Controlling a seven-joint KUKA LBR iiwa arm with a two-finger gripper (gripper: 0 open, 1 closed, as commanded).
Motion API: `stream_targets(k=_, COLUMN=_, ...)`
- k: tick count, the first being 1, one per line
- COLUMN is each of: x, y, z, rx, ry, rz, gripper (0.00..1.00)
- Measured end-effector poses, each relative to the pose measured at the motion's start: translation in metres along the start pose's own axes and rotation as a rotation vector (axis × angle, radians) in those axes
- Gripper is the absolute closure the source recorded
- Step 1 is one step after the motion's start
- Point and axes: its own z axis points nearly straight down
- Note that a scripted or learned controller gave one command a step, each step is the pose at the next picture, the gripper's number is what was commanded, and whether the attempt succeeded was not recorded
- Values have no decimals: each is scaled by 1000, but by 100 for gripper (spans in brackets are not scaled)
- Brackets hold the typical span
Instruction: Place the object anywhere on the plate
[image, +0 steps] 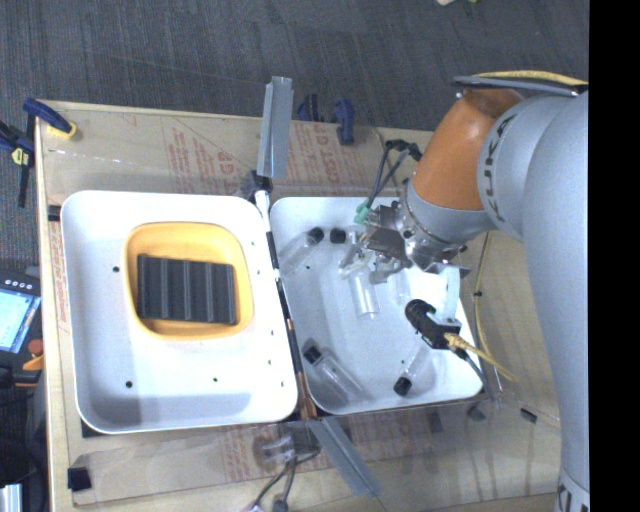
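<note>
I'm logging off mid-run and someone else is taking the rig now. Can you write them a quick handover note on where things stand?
End effector: low over the upper middle of the right bin; whether it is open or shut can't be read from this view.
Objects: several clear plastic tubes with black caps lie scattered in the right bin, for example one at the lower left and one at the lower right.
Plate: the yellow plate sits in the left bin, with a dark ribbed insert at its centre.
Done: no tube is on the plate.
Left: pick one tube, carry it across, set it on the plate.
</note>
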Motion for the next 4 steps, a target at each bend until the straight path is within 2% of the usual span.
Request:
stream_targets(k=1, x=54, y=20, z=17, rx=-1, ry=-1, rz=-166, gripper=100)
stream_targets(k=2, x=102, y=14, z=12, rx=0, ry=-1, rz=-333, gripper=100)
stream_targets(k=3, x=141, y=58, z=10, rx=-2, ry=0, rz=-524, gripper=100)
stream_targets(k=4, x=141, y=58, z=10, rx=-2, ry=0, rz=-524, gripper=0)
